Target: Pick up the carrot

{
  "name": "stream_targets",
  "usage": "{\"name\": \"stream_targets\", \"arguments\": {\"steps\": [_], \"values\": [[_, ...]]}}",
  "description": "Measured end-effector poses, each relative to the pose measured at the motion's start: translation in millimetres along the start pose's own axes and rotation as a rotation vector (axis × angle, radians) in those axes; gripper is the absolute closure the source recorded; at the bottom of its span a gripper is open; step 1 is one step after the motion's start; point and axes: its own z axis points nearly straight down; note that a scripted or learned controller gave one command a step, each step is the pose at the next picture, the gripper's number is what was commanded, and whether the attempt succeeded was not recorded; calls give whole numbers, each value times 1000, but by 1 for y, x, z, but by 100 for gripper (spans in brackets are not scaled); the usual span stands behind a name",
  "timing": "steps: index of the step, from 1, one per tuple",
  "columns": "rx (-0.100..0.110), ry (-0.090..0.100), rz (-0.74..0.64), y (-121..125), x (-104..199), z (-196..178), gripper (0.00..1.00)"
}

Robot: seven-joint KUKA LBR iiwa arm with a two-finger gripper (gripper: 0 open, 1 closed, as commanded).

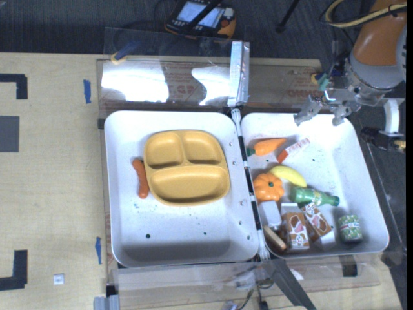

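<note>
The carrot (270, 146) is orange with a small green stub and lies on its side in the back left part of the right bin (361, 173), close to the wall between the bins. My gripper (321, 116) hangs over that bin's back rim, up and to the right of the carrot and apart from it. Its two fingers (304, 115) are spread open with nothing between them.
Right of the carrot lies a red and white tube (293, 148). In front of it are a banana (288, 175), an orange fruit (268, 187), a green bottle (314, 197), brown packets (303, 228) and a green can (350, 227). The left bin (122, 231) holds a yellow divided plate (186, 166) and a sausage (141, 177).
</note>
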Motion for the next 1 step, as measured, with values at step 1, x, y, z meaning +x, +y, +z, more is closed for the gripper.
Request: {"name": "stream_targets", "arguments": {"steps": [1], "values": [[-5,-2,126,16,5,11,0]]}}
